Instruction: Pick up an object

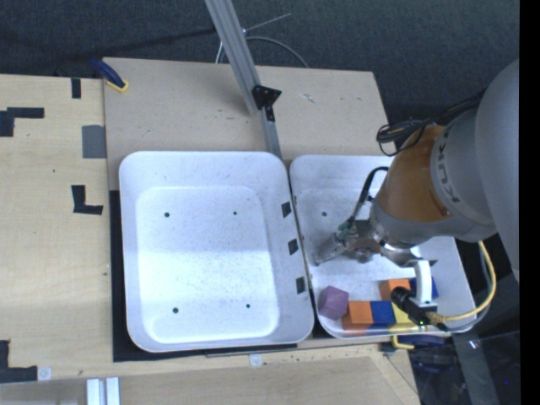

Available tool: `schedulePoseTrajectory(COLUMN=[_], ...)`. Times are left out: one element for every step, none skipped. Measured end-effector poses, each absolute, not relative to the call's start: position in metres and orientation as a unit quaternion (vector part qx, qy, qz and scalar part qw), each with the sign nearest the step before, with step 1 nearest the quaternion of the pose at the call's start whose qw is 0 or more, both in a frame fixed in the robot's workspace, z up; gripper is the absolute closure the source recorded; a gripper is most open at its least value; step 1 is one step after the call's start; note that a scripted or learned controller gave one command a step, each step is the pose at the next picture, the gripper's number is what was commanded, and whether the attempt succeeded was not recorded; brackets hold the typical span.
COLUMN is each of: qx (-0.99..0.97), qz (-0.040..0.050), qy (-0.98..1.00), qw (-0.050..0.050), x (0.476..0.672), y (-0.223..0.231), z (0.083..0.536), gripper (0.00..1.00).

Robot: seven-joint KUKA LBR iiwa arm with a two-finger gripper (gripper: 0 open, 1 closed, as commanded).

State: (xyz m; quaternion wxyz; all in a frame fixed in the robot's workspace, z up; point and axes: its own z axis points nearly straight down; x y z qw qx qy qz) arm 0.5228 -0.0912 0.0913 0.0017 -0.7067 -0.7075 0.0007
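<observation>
Likely light, rigid blocks: purple block (334, 301), orange block (360, 312) and blue block (381, 312) sit at the right bin's (308, 226) near edge, below my end effector (342, 245), state unclear; I'd pinch flat opposite faces.

I am looking down at a tan board (169, 99) lying under the two bins. A grey metal pole (236, 45) is slanting in from the top of the frame, and dark fabric (101, 11) is filling the upper left corner.
</observation>
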Motion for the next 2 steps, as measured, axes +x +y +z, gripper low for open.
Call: schedulePoseTrajectory(qx=[-0.707, -0.708], qz=[0.0003, 0.0017], qy=[-0.707, -0.707], qw=[0.001, 0.002], x=[0.523, 0.502], y=[-0.091, -0.1], z=[0.091, 0.091], gripper=[0.0, 0.0])
